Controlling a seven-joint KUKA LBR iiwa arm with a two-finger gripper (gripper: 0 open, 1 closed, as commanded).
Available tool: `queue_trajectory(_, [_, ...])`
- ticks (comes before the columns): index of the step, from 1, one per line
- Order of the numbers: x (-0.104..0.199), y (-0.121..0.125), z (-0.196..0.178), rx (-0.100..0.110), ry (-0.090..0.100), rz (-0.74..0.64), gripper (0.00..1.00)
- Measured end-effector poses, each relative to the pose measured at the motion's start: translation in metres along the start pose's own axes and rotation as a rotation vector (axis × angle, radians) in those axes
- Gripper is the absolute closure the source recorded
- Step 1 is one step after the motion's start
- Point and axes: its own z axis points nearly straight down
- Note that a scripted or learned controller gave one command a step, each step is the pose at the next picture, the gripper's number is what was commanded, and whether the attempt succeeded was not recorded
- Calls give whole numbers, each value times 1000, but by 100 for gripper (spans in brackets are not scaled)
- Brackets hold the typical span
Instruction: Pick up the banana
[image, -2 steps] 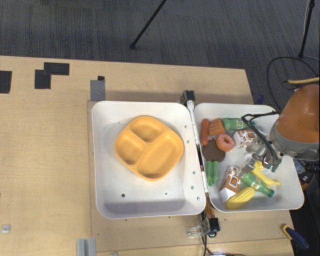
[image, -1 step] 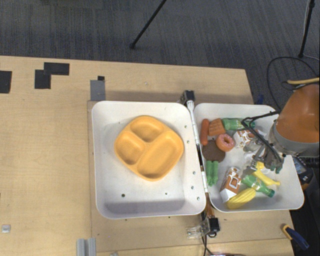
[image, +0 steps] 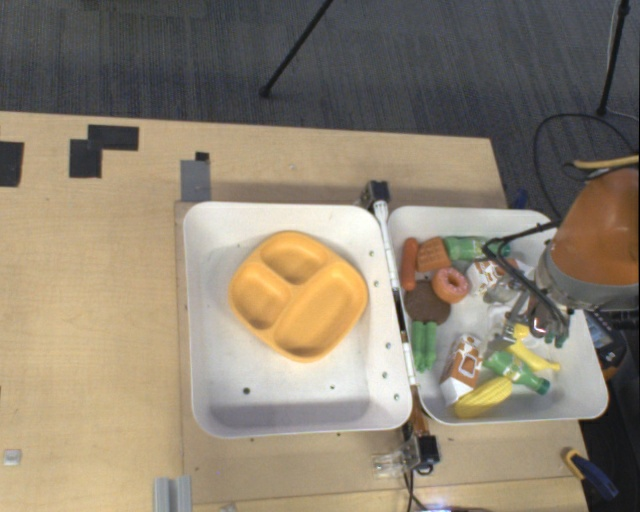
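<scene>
No brand, label or writing can be read on any item; a small carton (image: 463, 360) in the right bin (image: 590, 395) carries orange and white printing too small to make out. The bench (image: 90, 330) is pale wood-coloured board with several black rectangular patches near its far left corner, and beyond it lies dark grey carpet crossed by thin black stand legs. Two shallow white bins sit side by side on the bench. The left bin (image: 290, 405) holds a yellow-orange divided plate (image: 298, 293) with three compartments, lying roughly at its middle. The right bin holds a cluster of toy food: a red-orange sausage piece (image: 409, 257) at the far side nearest the left bin, a pink doughnut (image: 451, 285) just beside it, a dark brown disc (image: 427, 304) touching the doughnut, and green pods (image: 424, 345) along the wall shared with the left bin. The banana (image: 484, 395) lies at the near edge of the right bin, yellow, angled, just beside the carton and touching a green and yellow item (image: 525, 368). The arm enters over the right bin's far right side, its orange band (image: 603, 228) above the grey wrist. The gripper (image: 530, 325) hangs over the bin's middle right, near the banana but apart from it, on its far side; nothing is seen between the fingers, and whether they stand apart or together cannot be told.
</scene>
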Motion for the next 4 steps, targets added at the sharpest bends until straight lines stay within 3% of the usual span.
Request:
queue_trajectory(2, [0,-3,1,5,4,-175,0])
queue_trajectory(3, [12,-5,30,1,25,-396,0])
queue_trajectory(4, [24,-34,29,-2,17,-650,0])
